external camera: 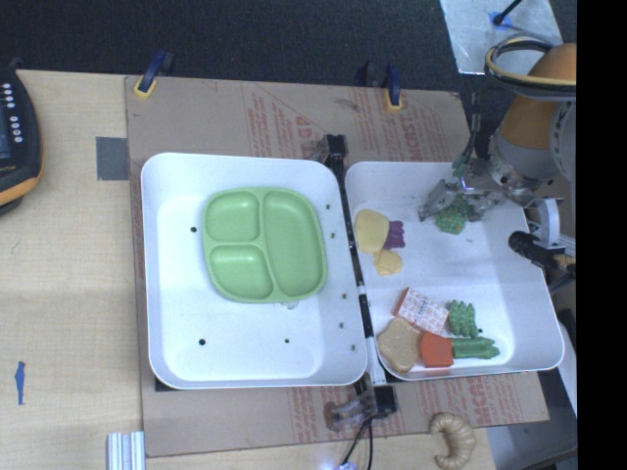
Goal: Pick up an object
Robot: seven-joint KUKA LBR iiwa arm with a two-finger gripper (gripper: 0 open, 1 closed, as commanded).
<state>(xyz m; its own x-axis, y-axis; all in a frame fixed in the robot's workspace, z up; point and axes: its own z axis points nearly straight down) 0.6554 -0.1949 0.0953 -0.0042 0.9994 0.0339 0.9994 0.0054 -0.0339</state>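
Over the right bin [509, 292], near its far edge, the end effector [460, 202] sits low, right on top of a small green broccoli-like piece [452, 221]; whether that piece is actually pinched can't be told, and the grasp state can't be read at this angle. To do the pick well: probably centre over the green piece, come straight down, close only once it sits between the tips, then lift slowly and check it comes along. The bin wall just beyond is close, so a tilted approach risks a bump. Other candidates in the same bin: yellow pieces [372, 231] with a purple bit [396, 233] near the left wall, and a cluster at the near edge with a cracker [423, 308], bread slice [397, 344], orange block [437, 351] and green beans [474, 347]. Left bin [176, 360] holds a green divided plate [265, 244]. Arm pose: reaches in from the right, orange band [549, 67] high above the wrist, wrist pointing down and slightly leftward toward the bin floor.
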